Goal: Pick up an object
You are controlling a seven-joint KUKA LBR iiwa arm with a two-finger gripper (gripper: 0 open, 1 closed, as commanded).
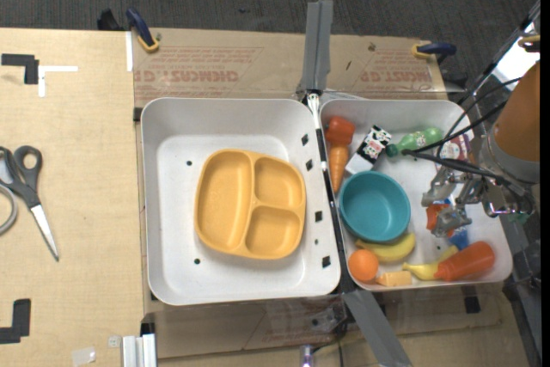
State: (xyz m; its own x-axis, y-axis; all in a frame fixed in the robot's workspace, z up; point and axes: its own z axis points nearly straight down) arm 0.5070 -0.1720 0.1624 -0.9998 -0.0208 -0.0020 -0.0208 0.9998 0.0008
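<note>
Two bins side by side. Left bin [155, 211] holds a divided plate [251, 204], roughly centred. Right bin [404, 106] is crowded — bowl [375, 205] at its left-centre, carrot [338, 164] just beside the divider wall, orange [363, 265] at the near-left corner w/ banana [389, 249] beside it, under the bowl's near edge. Gripper [447, 200] sits over the right side. Scissors [30, 189] lie on the bench, far left — well apart from both bins.

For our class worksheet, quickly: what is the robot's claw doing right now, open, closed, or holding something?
Claw: low in the right bin among the toys; open or closed cannot be told, and no held object is visible.
</note>
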